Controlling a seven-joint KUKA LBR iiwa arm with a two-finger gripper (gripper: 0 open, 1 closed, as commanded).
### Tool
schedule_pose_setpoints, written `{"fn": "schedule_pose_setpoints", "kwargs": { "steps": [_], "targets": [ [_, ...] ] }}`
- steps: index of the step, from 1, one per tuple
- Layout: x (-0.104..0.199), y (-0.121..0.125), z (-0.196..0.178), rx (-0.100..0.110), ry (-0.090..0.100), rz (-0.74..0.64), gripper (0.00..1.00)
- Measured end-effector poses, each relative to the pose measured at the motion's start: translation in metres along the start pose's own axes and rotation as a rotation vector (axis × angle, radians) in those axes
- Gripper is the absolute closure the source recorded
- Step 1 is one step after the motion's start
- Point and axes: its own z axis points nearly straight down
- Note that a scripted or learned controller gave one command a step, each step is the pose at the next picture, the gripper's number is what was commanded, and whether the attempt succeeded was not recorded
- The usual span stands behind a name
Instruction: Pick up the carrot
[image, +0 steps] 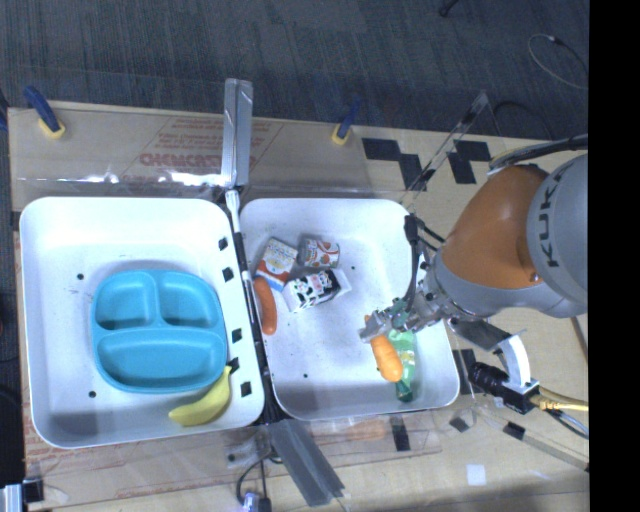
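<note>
Camera view: carrot (386, 359) near right bin's (300, 408) front-right corner, beside green bottle (404, 365). Claw (392, 322) just above; grip state cannot be told, possibly touching. Bottle to be avoided.

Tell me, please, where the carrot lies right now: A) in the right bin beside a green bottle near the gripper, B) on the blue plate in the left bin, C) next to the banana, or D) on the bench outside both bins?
A: the carrot lies in the right bin, against the green bottle, just below the gripper.
</note>
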Motion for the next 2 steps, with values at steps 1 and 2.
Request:
{"fn": "schedule_pose_setpoints", "kwargs": {
  "steps": [1, 2],
  "targets": [
    [0.025, 0.007, 0.019, 0.002, 0.002, 0.1, 1.0],
    [-0.021, -0.003, -0.032, 0.001, 0.002, 0.196, 1.0]
  ]
}}
